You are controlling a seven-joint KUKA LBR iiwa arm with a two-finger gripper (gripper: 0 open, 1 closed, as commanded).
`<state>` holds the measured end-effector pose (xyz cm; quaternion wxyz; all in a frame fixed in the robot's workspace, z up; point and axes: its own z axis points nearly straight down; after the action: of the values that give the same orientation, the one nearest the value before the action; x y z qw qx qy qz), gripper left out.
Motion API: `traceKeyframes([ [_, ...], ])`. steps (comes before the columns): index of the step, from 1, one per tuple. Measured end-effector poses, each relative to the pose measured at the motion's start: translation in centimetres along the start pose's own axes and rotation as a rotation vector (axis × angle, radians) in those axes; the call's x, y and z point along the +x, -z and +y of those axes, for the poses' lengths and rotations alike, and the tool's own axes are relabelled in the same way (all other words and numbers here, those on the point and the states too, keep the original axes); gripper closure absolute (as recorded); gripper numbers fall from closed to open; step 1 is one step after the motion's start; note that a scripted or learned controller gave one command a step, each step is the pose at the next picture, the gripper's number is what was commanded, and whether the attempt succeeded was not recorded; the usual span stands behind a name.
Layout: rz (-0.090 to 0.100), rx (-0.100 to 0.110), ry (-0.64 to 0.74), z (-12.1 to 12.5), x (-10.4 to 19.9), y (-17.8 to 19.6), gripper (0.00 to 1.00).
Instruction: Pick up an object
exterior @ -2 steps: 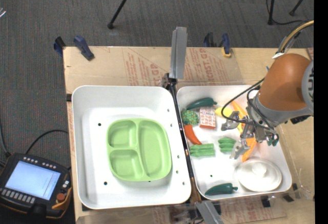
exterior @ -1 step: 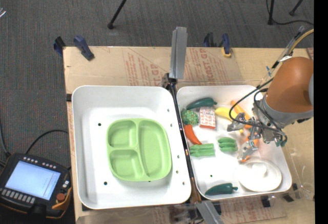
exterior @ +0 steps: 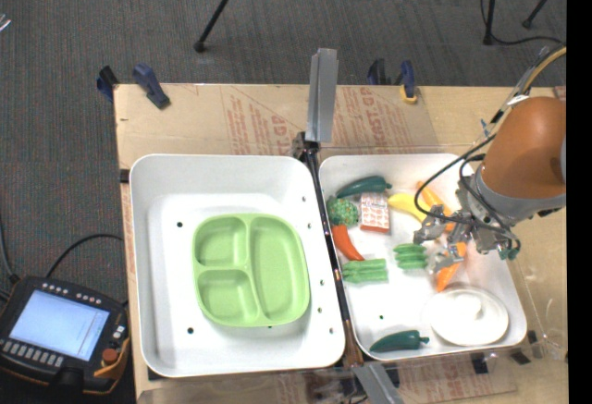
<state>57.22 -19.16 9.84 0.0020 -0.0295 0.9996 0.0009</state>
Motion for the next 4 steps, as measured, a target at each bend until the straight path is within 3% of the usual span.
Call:
traceKeyframes([
  [1, 0.001, 0.000, 0.001, 0.0, 0.0, 0.0, 0.00],
  [2, 0.001, 0.000, -0.007, -0.4, 2.9, -1.0, 0.00],
  [3, -0.001, 0.001, 0.000, -0.2, 2.7, 0.0, 1.00],
  [4, 0.000, 0.000, 0.001, -0.1, 2.7, -0.1, 0.00],
])
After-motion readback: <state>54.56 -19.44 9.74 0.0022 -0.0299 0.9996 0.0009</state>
